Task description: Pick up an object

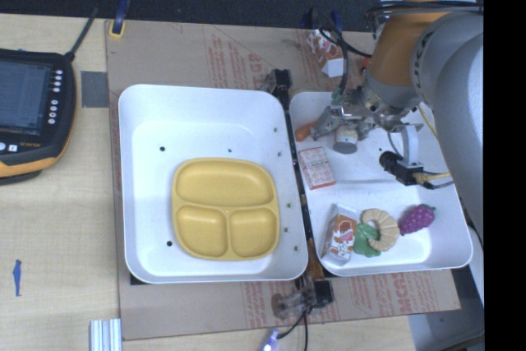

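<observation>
**Gripper hanging low over the far end of the right bin, among small light toy foods**

The arm is reaching in from the right, and the gripper is hanging over the far left part of the right bin. From this slant I cannot tell how far the fingers are standing apart, nor whether anything is sitting between them. A small orange piece is lying just left of the gripper, close to the wall between the bins, and looks like the nearest candidate.

A small printed packet is lying flat a little nearer than the gripper. At the near end, a second packet, a tan ring with a green piece and a purple grape cluster are sitting close together. A yellow divided tray is lying in the left bin.

These are probably light, stiff plastic toys, likely smooth and a little slippery. The orange piece seems narrow, so closing across its short width should be holding best; being near the wall, it is leaving little room on that side. The flat packets are offering little to grasp except their edges. The grape cluster is bumpy and likely easier to pinch across its middle.
</observation>
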`<state>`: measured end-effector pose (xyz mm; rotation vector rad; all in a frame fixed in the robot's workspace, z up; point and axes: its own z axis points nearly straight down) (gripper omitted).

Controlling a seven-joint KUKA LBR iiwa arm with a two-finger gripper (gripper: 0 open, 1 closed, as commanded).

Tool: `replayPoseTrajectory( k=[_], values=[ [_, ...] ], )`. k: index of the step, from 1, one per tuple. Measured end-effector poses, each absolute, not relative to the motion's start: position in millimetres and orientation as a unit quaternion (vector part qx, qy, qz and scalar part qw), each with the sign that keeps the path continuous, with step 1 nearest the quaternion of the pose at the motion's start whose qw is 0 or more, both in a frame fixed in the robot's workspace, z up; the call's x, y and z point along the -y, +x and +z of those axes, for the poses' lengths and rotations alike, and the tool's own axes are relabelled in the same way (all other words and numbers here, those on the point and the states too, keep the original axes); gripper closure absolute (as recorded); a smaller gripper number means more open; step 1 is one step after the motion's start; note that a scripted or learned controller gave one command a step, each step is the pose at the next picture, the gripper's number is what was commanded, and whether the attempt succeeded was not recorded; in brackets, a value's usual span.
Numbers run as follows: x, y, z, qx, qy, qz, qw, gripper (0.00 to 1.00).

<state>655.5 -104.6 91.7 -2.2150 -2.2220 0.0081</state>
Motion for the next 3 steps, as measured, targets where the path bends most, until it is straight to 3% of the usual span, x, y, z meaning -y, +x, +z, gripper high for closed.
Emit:
replayPoseTrajectory(
  k=[3],
  values=[
    [100.9, 655.1, 92.1, 0.708, -0.706, 0.0041, 0.003, 0.00]
  ],
)
